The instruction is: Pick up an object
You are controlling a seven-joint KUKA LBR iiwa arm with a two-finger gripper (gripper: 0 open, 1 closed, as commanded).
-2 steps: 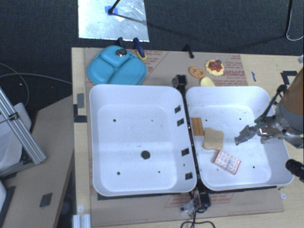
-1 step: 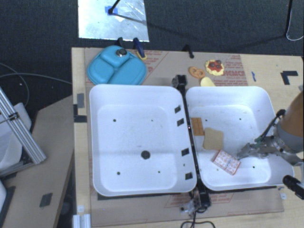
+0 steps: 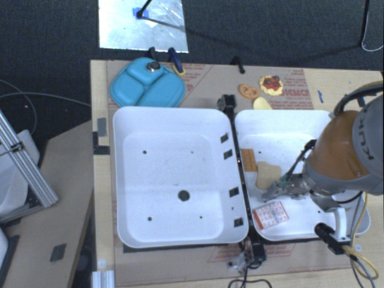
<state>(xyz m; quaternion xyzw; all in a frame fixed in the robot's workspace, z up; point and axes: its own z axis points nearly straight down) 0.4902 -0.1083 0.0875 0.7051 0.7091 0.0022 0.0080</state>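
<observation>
Down in the right bin [image 3: 312, 122], near its left wall, the hand [image 3: 271, 191] hangs low over a pale tan, bread-like piece [image 3: 267, 174], with a thin orange-brown slab [image 3: 248, 159] just beside that piece toward the divider between the bins. A small flat card with red print [image 3: 271, 215] lies near the bin's front wall, just beside the hand. Whether the hand is spread or pressed together I cannot tell (the metal tip blurs into the tan piece from this height), and nothing can be seen pinched in it.

By my judgement the step in hand is the reach and descent onto a target, most likely the tan piece, with no lift begun. The next move calls for settling squarely over that piece, closing on its sides, and rising straight so it clears the bin wall; the slab lying close by could get nudged or caught along with it.

As for writing, the card carries red markings too small to read. The cardboard sheet [image 3: 300, 89] along the bench's far edge bears red printed lettering, also illegible, and the arm [image 3: 345, 155] shows part of a maker's name on its grey shell, cut off at the frame's edge. The left bin [image 3: 129, 125] has only small dark spots.
</observation>
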